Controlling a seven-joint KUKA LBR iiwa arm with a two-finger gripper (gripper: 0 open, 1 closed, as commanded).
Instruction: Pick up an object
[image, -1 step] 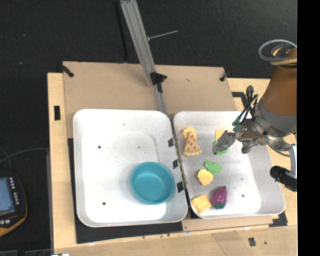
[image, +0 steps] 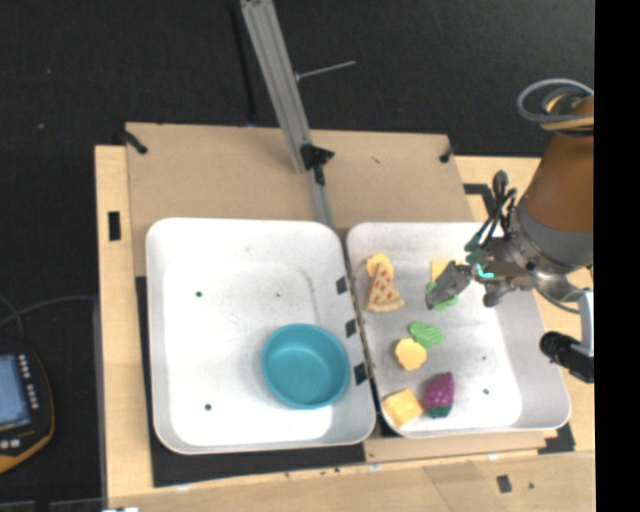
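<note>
Nearest the camera, along the front wall of the right bin (image: 540, 415), sit a yellow block (image: 402, 407) and a purple grape-like toy (image: 438, 393), just beside each other. A little farther in lie a yellow lumpy toy (image: 409, 352) and a green piece (image: 426, 333), touching or nearly so. In the left bin (image: 180, 300) a blue bowl (image: 300, 364) rests toward the front right. Farther back in the right bin lies a pizza-slice toy (image: 382, 290) with a yellow piece (image: 377, 267) at its far end, and a small yellow item (image: 439, 270) next to the hand (image: 447, 287).

The hand hangs low over the middle of the right bin, and something green shows at its tips; I cannot tell whether the fingers are apart or together, nor whether anything is caught between them. Any of the toys could serve as the thing to pick up, all in the right bin.

The risk, as I judge it: the toys are small and rounded and clustered, so closing fingers may nudge a neighbour or let the piece squirt free. Beyond the bins, bare tabletop (image: 220, 170) and a slanted metal pole (image: 285, 90).
</note>
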